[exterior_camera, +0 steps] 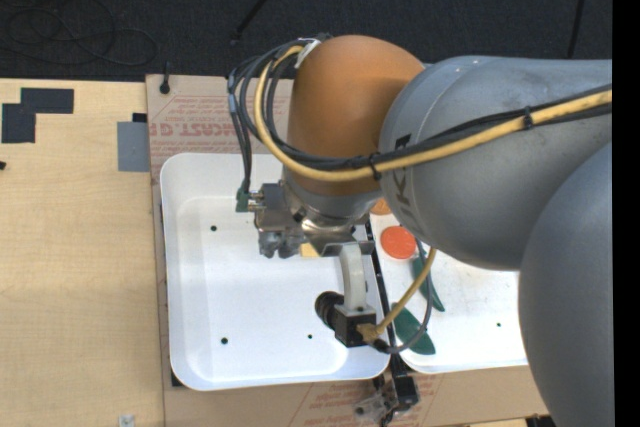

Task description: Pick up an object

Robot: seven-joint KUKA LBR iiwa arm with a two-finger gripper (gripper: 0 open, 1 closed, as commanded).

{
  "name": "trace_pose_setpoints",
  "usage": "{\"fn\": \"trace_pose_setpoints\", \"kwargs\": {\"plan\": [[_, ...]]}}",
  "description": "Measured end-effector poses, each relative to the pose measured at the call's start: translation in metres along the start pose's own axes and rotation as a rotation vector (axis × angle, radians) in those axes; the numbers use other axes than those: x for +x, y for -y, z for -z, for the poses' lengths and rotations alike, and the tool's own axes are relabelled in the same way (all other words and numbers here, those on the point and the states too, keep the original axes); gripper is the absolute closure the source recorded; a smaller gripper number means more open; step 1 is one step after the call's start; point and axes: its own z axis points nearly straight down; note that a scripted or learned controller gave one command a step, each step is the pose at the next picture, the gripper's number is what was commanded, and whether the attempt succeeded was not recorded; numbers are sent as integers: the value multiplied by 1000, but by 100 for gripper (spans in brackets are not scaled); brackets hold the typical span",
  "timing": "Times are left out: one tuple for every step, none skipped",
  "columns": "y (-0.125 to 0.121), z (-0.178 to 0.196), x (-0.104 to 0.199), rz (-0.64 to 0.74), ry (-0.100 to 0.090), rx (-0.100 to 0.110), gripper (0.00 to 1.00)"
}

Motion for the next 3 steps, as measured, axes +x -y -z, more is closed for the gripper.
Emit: {"fn": "trace_pose_setpoints", "kwargs": {"plan": [[19, -22, -54, -11, 5, 8, 100], [32, -5, 40, 2, 1, 4, 100], [32, -34, 36, -6, 6, 8, 100]]}}
